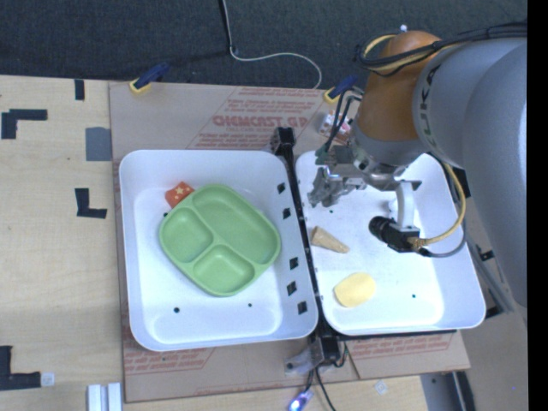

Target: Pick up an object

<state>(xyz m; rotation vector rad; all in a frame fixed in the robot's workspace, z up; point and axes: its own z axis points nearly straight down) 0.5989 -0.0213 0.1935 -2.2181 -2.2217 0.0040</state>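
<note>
**Ann:** White plastic, two shallow bins side by side on the bench. The left bin [137,229] sat in the centre-left of the frame, the right bin [445,302] to the right of centre, their inner walls touching down the middle.

**Ben:** And the arm [402,92] came in from the right edge, grey shell with that orange band sitting high in the upper right of the frame. The gripper [328,188] hung over the upper left corner of the right bin, close to the dividing wall.

**Ann:** Could you read the claw?

**Ben:** Honestly, no. It was a dark metal cluster from this angle, and I couldn't tell whether it was wide, narrow or closed on anything.

**Ann:** Below it, in the same bin, lay a tan wedge [329,241], just under the gripper and near the divider. Further down sat a yellow lump [354,289], towards the bin's lower edge, apart from the wedge.

**Ben:** Over in the left bin, a green divided plate [220,239] lay tilted across the middle, three compartments showing. An orange block [178,194] peeked out at the plate's upper left rim, touching it or partly tucked beneath, hard to say which.
</note>
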